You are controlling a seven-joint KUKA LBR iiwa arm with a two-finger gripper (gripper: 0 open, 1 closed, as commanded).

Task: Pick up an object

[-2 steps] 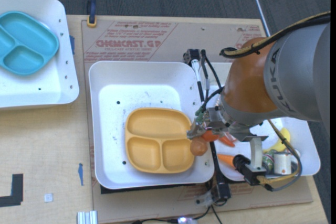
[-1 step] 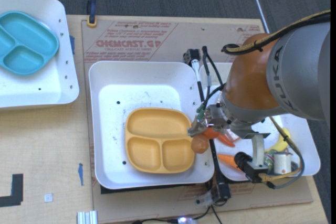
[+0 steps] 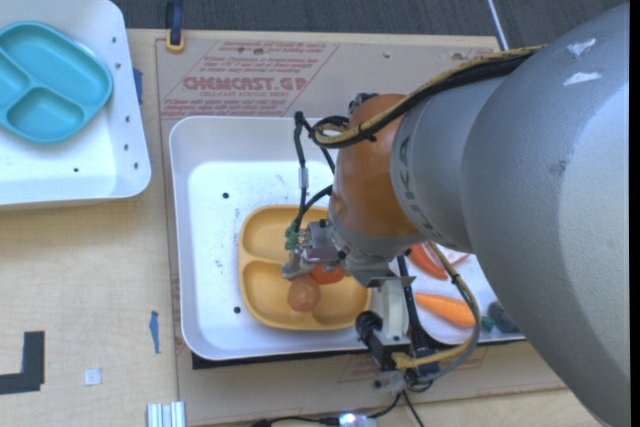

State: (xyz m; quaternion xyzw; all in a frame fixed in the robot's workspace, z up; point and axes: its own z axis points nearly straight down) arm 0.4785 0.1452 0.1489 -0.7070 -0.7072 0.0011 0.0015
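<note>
A yellow divided plate [image 3: 262, 245] lies in the right white bin [image 3: 200, 215]. On the plate sits a small brownish-orange round object [image 3: 303, 295], with a red object [image 3: 326, 273] just above it, partly hidden by the gripper. My gripper [image 3: 308, 257] hangs low over the plate's right side, right above these two objects. Its fingertips are hidden by its own body. An orange carrot-like piece [image 3: 442, 308] and a red-orange piece [image 3: 428, 260] lie further right in the same bin, half covered by the arm.
The left white bin [image 3: 120, 155] holds a blue divided plate [image 3: 50, 83]. The big grey arm covers the right part of the right bin. Cables hang around the wrist. Bare bin floor lies left of the yellow plate.
</note>
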